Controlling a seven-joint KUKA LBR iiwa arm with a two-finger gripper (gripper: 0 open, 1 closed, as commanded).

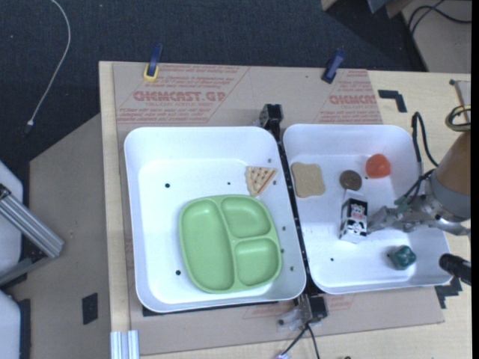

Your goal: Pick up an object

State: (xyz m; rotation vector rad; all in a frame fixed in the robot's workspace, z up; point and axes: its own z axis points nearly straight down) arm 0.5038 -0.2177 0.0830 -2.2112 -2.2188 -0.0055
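In the right bin [329, 271] lie a tan bread slice [307, 179], a brown round piece [349, 179], an orange object [378, 165], a small black-and-white object [354, 219] and a teal lump [402, 257]. My gripper [376, 218] reaches in low from the right, its tip just beside the right side of the black-and-white object. From this angle I cannot tell whether it touches the object. The teal lump sits just below the gripper's body.
The left bin [150, 200] holds a green divided plate [228, 241] and a waffle-patterned triangular piece [260, 178] near its right wall. Black clips [271, 114] join the bins at the divider. Cables run along the bench's right edge.
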